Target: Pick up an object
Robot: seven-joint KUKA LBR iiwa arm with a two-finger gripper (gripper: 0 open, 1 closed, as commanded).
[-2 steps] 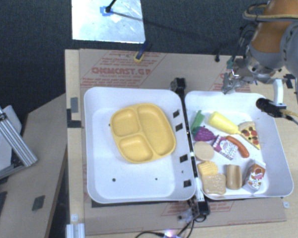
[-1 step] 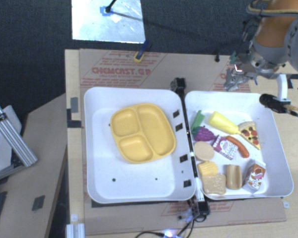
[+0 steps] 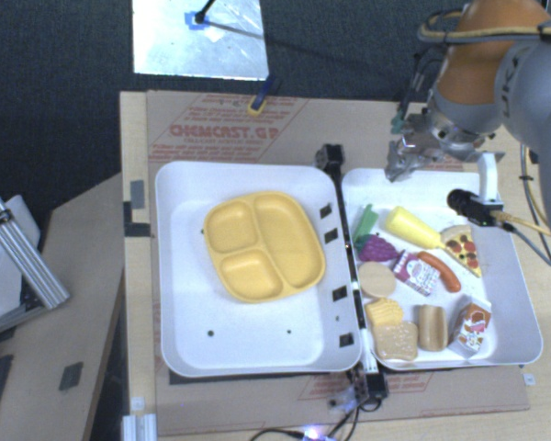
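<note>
My gripper (image 3: 399,168) hangs above the far left corner of the right bin (image 3: 514,288), with nothing seen between its fingers. Below it in that bin lie a yellow corn cob (image 3: 411,227), a green leafy piece (image 3: 364,220), purple grapes (image 3: 376,246), a pizza slice (image 3: 464,248), a red sausage (image 3: 439,270), a purple packet (image 3: 411,270), a round cracker (image 3: 377,280), bread pieces (image 3: 392,329), a brown roll (image 3: 431,327) and a small carton (image 3: 473,327).
The left bin (image 3: 179,246) holds a yellow divided tray (image 3: 264,244). A black divider (image 3: 344,246) with clips runs between the bins. A shiny metal sheet (image 3: 200,24) lies beyond the bench at the back.
</note>
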